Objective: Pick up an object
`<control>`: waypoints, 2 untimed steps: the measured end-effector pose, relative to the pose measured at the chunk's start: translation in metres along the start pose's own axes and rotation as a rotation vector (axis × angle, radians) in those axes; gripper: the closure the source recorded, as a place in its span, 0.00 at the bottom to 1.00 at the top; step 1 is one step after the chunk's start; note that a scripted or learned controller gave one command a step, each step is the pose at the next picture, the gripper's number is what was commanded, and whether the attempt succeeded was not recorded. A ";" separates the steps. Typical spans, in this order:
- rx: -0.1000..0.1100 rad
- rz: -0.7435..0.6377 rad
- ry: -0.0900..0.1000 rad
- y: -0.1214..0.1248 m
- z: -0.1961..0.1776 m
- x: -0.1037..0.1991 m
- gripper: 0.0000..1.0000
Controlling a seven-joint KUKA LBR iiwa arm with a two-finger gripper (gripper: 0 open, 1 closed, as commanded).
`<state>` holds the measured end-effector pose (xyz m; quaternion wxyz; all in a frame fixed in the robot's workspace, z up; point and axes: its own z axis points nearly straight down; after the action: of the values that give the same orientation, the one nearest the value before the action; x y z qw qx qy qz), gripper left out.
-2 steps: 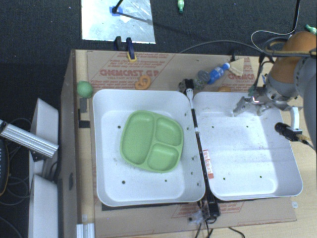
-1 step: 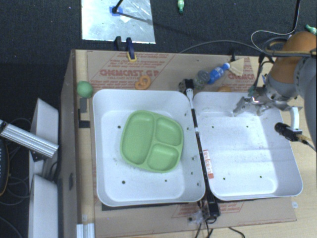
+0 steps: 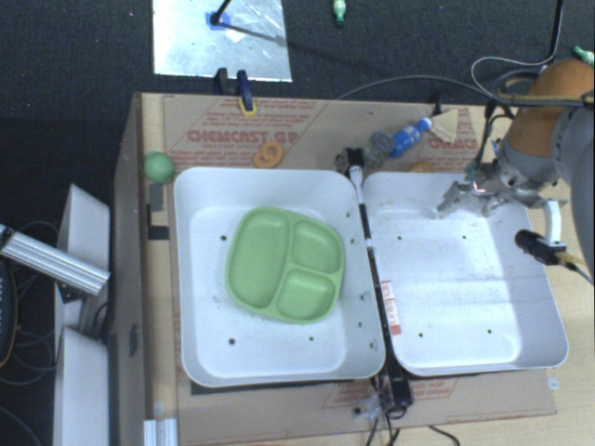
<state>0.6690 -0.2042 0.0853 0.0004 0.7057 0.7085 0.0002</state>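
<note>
A light green divided plate [image 3: 284,265] with three compartments lies flat in the middle of the left bin [image 3: 200,342]. My gripper [image 3: 468,204] hangs over the far right corner of the right bin [image 3: 521,342], well away from the plate. Its two metal fingers [image 3: 448,203] are spread apart with nothing between them, so it is open. The grey arm with its orange band [image 3: 548,82] comes in from the upper right.
Outside the bins on the bench's back strip lie a blue and grey bottle-like object [image 3: 402,140], an orange ring [image 3: 268,154] and a blue clip [image 3: 244,91]. A green ball [image 3: 158,166] sits at the left bin's far left corner.
</note>
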 end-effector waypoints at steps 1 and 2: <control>-0.002 -0.001 -0.001 0.000 0.000 0.011 0.00; -0.001 0.001 0.003 0.001 0.000 -0.001 0.00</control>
<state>0.6696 -0.2049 0.0858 -0.0004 0.7060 0.7082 0.0014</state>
